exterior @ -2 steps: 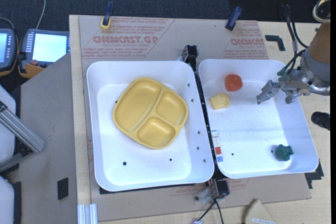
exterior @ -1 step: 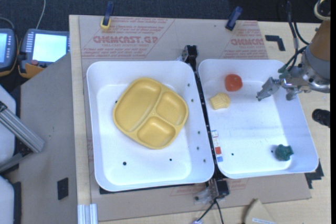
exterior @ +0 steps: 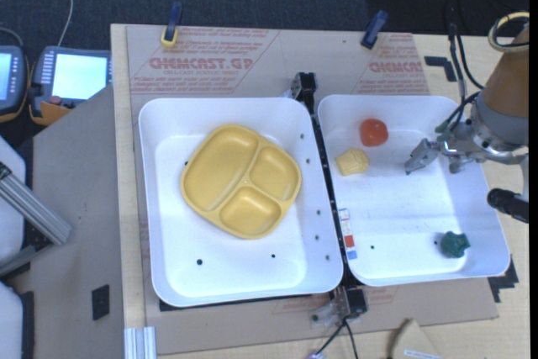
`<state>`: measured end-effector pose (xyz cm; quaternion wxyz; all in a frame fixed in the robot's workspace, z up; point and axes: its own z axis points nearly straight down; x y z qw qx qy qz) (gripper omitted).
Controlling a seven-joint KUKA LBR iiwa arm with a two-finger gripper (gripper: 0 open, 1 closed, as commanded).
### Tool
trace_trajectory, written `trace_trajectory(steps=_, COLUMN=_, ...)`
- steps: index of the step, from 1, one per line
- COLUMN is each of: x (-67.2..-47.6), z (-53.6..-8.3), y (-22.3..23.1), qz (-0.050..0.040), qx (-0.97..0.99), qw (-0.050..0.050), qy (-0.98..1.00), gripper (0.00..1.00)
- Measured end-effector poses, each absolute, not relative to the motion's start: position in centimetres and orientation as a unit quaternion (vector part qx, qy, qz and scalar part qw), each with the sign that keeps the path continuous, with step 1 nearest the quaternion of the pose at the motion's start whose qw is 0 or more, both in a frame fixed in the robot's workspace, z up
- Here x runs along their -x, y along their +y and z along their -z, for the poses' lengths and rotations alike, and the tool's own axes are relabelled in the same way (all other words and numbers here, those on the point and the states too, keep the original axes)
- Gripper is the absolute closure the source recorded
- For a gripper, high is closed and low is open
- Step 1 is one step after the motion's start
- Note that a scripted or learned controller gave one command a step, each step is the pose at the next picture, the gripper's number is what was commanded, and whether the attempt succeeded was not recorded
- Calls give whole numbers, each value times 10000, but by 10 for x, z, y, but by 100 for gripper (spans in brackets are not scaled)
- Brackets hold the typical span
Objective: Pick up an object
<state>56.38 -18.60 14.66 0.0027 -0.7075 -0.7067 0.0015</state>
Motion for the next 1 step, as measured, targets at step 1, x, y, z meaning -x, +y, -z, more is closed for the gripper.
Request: trace_trajectory(steps=1, x=-556, z=-90, y=-178, qz=-13, qx=7071, qw=32, qy=-7071, gripper=0)
